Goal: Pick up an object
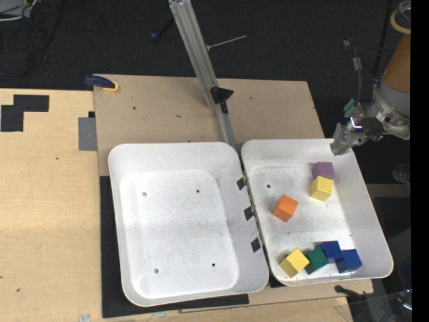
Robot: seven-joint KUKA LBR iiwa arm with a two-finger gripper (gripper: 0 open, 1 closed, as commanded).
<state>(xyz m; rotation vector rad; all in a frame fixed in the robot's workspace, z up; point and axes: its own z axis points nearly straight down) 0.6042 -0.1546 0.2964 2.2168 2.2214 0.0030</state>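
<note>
The right bin (268, 159) holds several small blocks. A purple block (323, 170) sits against a yellow one (321, 188) near the bin's back right. An orange block (285, 207) lies near the middle. At the front right, a yellow block (293, 262), a green block (316, 259) and two blue blocks (339, 255) cluster together. My gripper (342, 139) hangs over the bin's back right corner, above and to the right of the purple block, with nothing visible between its fingers.
The left bin (134, 159) stands beside the right one, with black clips (249, 212) along the shared edge. A slanted aluminium rail (198, 52) rises behind the bins. A blue-and-yellow object (102, 82) lies at the bench's back left.
</note>
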